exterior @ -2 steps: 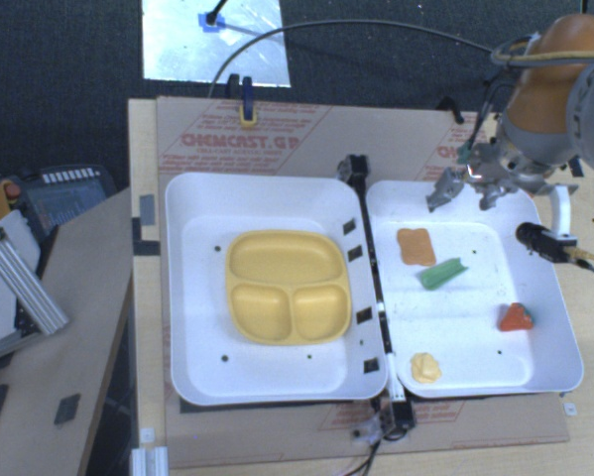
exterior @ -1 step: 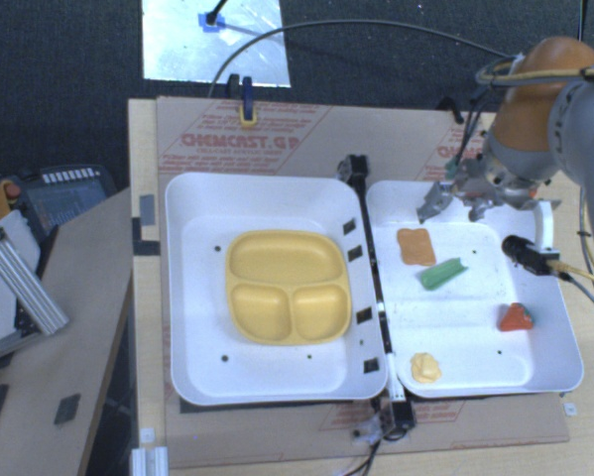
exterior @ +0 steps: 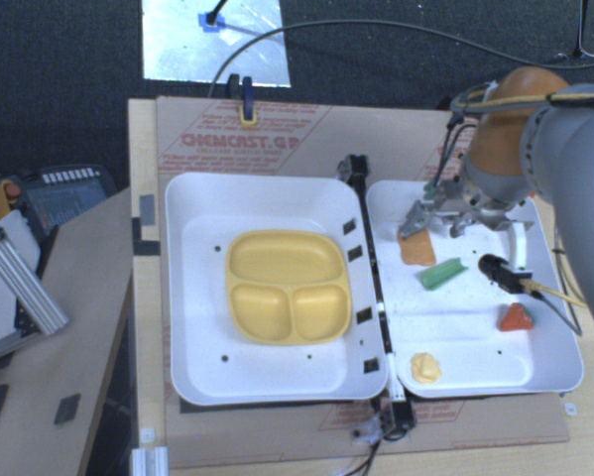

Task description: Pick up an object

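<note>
Over the far left part of the right bin point(exterior: 475, 350), the gripper point(exterior: 433, 222) is seen lowered close to the bin floor; whether it is released or clenched cannot be told. An orange-brown piece point(exterior: 417, 250) is found just below its tip and is not seen to be grasped. A green piece point(exterior: 441, 274) is laid just beside that one. A red piece point(exterior: 516, 317) and a pale yellow piece point(exterior: 425, 367) are set nearer the front edge, well apart. A yellow divided tray point(exterior: 282, 286) is laid in the left bin point(exterior: 192, 296).

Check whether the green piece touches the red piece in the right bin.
Apart. The camera view shows bare white floor of the right bin between the green piece and the red piece.
</note>
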Available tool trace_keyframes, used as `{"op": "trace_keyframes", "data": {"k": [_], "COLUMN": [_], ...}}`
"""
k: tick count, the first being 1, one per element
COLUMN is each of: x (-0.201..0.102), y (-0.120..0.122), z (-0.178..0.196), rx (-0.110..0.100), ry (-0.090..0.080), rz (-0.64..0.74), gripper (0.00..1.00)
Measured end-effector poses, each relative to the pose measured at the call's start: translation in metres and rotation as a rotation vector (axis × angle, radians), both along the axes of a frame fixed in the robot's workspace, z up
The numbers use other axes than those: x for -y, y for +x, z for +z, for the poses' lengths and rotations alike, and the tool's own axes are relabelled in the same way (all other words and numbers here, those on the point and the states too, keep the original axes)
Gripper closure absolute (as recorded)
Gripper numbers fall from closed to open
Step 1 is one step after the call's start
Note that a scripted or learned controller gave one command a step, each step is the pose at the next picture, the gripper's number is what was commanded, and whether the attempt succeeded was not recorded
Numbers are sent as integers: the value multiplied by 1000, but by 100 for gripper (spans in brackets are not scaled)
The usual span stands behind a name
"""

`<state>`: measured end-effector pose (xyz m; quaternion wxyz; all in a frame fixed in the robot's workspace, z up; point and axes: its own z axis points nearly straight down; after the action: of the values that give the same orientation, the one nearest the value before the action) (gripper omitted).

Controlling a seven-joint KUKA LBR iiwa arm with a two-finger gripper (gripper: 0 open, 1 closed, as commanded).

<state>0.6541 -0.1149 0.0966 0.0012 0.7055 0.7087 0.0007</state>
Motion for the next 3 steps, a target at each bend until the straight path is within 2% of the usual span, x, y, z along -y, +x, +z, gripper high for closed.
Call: {"op": "trace_keyframes", "data": {"k": [1, 3], "x": [0, 7], "y": [1, 12], "z": [11, 133], "rx": [2, 4], "ry": [-1, -1], "rz": [2, 0], "gripper": [100, 100]}}
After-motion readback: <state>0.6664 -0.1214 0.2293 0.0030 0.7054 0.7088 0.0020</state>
